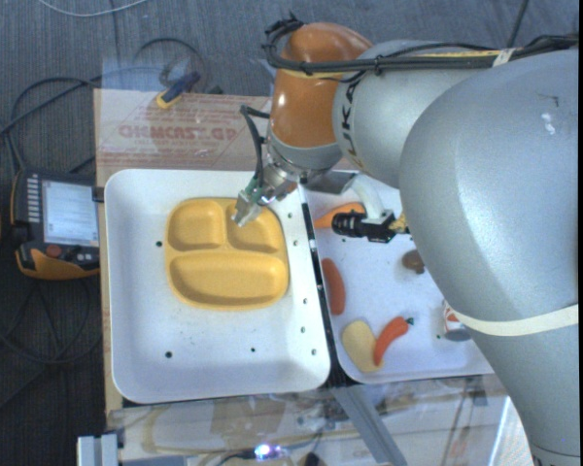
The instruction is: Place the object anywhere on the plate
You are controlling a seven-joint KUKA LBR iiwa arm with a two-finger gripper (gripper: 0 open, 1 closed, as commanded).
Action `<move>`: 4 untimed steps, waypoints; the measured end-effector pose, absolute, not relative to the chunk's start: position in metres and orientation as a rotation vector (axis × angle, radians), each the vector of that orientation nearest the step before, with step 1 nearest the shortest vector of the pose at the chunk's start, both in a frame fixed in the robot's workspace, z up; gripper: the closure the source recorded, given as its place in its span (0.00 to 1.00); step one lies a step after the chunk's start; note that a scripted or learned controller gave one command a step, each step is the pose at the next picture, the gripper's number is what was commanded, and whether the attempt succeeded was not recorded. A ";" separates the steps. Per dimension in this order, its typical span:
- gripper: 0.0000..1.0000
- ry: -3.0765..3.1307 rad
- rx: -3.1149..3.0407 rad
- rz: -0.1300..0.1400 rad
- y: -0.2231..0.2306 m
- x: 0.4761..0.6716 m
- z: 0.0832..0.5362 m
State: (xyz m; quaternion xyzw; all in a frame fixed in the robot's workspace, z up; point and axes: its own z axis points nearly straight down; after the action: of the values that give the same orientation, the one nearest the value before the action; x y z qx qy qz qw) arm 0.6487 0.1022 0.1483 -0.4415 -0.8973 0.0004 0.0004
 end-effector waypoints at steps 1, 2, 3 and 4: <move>1.00 -2.783 -1.456 0.002 0.124 0.632 0.173; 1.00 -2.751 -1.517 0.005 0.079 0.568 0.183; 1.00 -2.769 -1.480 0.003 0.132 0.546 0.197; 1.00 -2.797 -1.426 0.005 0.164 0.579 0.179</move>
State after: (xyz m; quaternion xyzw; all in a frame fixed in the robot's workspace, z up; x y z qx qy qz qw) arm 0.5791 0.1635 0.1792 -0.4542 -0.8909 0.0017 0.0009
